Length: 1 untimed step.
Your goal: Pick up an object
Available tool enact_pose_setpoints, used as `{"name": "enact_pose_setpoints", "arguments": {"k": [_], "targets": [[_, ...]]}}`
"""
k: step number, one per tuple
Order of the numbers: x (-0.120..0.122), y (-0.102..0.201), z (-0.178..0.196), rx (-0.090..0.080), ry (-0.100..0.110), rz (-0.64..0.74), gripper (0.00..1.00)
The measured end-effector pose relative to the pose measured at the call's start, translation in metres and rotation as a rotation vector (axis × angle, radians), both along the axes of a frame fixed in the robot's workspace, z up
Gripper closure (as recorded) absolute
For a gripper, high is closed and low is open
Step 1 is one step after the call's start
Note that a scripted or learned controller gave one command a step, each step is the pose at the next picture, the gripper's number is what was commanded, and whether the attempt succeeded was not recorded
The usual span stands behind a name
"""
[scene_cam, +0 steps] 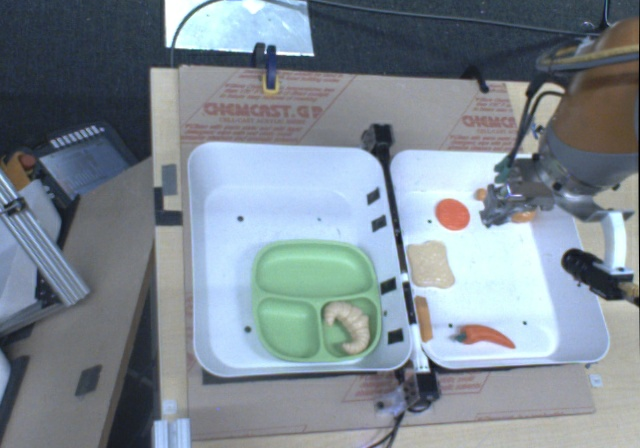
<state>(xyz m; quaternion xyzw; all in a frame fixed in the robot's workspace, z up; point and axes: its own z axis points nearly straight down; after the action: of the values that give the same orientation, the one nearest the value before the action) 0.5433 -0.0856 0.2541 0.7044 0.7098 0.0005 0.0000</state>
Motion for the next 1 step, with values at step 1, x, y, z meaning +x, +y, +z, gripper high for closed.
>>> {"name": "enact_pose_setpoints", "arguments": {"k": [1], "targets": [[-0.0111,0.052,0.0041,0.0,0.0,0.0,1.0]]}}
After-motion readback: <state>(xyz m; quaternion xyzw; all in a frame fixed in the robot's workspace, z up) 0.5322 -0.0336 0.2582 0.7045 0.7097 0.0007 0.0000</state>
